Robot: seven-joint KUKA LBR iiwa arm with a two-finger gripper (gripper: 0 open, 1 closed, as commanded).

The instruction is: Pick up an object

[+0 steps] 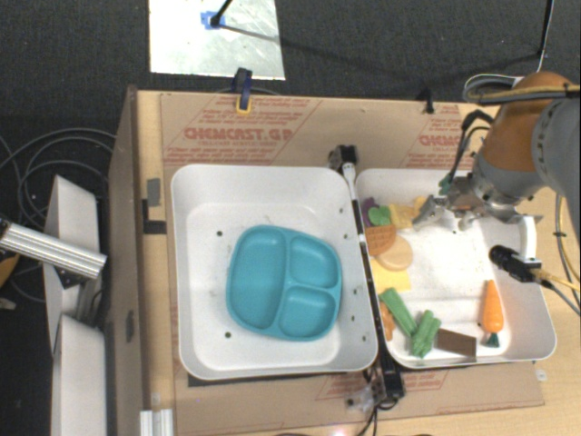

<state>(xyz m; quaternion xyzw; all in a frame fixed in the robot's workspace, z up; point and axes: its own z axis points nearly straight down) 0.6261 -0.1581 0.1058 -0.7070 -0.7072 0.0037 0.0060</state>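
The small things that can be picked all lie in the right bin [545, 334]. Taking this bin as a clock face, a yellow piece [401, 215] lies at about 10 o'clock, with a purple piece [376, 213] touching it on the side of the bin wall. Just below these two are an orange-brown slice [381, 239] and a pale round disc [396, 257], one against the other, and under the disc lies a flat yellow square [398, 280]. At about 7 o'clock there is a green piece [397, 303], a second green piece [425, 331] and a thin orange strip [386, 319], all close together. A brown block [457, 341] lies at 6 o'clock, beside the second green piece. A carrot [491, 309] lies at about 4 o'clock, well apart from the others.

The gripper [434, 214] is at about 11 o'clock in this bin, just beside the yellow piece. I cannot tell how far it is open, and nothing is seen held in it. The arm [522, 143] enters over the bin's edge at 1 o'clock.

The left bin [209, 198] touches the right one and holds a teal divided plate [284, 282] near its middle.
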